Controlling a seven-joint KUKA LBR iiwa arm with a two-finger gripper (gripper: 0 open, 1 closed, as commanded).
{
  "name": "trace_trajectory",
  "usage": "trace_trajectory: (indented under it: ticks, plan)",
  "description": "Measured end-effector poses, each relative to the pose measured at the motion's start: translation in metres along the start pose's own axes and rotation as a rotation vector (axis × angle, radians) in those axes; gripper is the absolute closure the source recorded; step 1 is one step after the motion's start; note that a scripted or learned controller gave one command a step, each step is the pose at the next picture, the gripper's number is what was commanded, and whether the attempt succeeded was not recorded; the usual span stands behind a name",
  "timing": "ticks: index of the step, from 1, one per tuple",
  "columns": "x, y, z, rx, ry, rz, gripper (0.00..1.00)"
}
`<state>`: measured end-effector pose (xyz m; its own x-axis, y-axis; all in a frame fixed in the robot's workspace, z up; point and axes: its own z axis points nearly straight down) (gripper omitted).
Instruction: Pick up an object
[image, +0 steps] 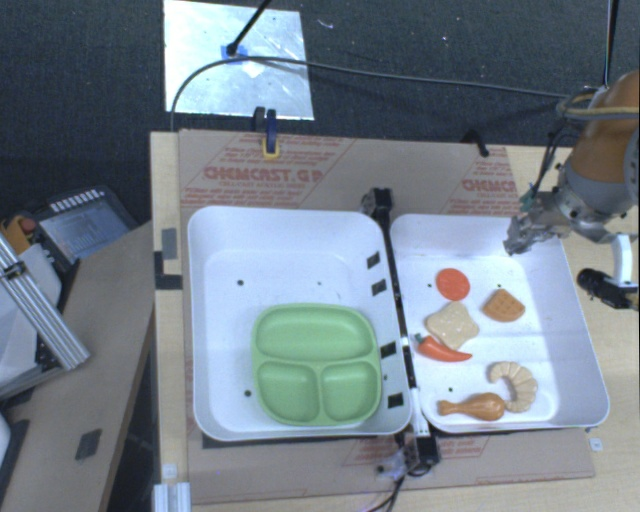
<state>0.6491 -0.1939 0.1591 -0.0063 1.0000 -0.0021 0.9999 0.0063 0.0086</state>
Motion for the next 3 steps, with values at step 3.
trace_trajectory:
  ticks: [3]
  plan:
    - [0.039,-0.017,-0.104,0.007,0.003,-0.001,1.0]
